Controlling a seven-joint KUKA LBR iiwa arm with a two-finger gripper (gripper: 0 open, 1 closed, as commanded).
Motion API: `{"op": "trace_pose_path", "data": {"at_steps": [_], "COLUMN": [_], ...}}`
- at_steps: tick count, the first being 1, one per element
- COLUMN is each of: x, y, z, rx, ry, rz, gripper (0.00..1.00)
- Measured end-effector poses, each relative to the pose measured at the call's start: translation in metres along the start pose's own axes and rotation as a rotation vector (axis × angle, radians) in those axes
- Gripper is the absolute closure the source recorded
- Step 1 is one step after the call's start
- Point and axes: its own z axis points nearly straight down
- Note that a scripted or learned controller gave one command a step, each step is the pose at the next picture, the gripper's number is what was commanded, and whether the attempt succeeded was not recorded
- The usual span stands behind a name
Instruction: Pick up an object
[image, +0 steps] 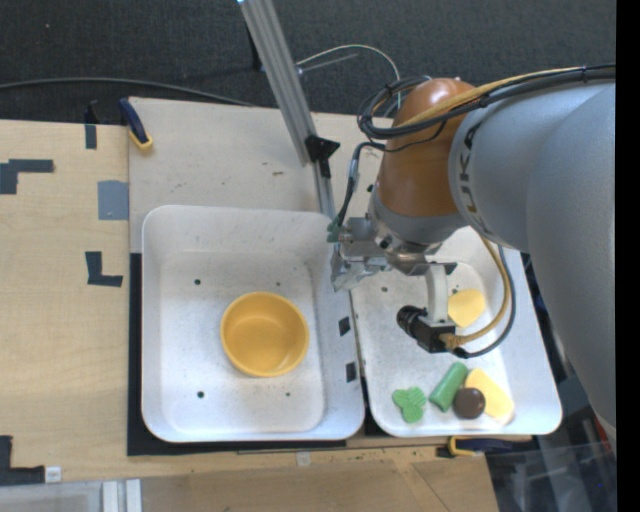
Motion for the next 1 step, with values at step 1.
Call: {"op": "trace_pose_path", "data": {"at_steps": [1], "x": [0.0461], "y": [-0.0202], "z": [-0.015], "rx": [-0.002], "ry": [0.0], "rz": [0.0], "gripper": [1.0]}}
